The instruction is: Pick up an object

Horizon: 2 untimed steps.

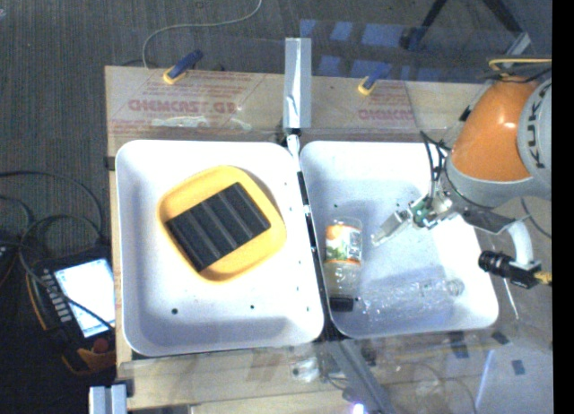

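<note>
In the left bin (143,314) lies a yellow rounded object with a black ridged top (222,221), tilted on the bin floor. The right bin (377,166) holds a small bottle with an orange and green label (343,247) near its left wall, and a clear plastic bottle (413,295) lying on its side along the front. A small black piece (341,302) sits beside the clear bottle's left end. My gripper (395,224) hangs over the middle of the right bin, just right of the labelled bottle and apart from it, with nothing seen in it.
The grey and orange arm (498,148) covers the right bin's far right corner. A metal post (297,85) stands behind the seam between the bins. Clamps (182,64) and a cable lie on the board at the back.
</note>
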Each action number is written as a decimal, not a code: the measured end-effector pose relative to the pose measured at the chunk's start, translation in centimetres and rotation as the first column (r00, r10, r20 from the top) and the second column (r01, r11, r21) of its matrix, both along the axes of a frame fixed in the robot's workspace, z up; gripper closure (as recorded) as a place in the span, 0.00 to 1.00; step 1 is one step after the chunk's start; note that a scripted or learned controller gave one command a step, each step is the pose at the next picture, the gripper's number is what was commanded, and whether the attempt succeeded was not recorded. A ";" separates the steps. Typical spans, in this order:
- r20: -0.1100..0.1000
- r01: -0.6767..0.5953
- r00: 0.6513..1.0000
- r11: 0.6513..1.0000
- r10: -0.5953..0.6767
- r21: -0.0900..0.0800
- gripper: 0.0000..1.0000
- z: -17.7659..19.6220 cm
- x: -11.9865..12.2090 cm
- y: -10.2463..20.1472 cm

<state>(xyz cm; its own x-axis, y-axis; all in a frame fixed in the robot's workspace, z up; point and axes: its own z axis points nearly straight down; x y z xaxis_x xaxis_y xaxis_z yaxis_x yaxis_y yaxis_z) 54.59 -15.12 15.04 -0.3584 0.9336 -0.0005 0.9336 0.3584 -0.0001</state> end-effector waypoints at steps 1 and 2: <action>-0.001 0.018 1.000 1.000 -0.018 -0.001 0.00 -4.8 -2.6 1.9; 0.017 0.035 0.999 0.999 -0.034 -0.023 0.00 -5.7 4.4 3.2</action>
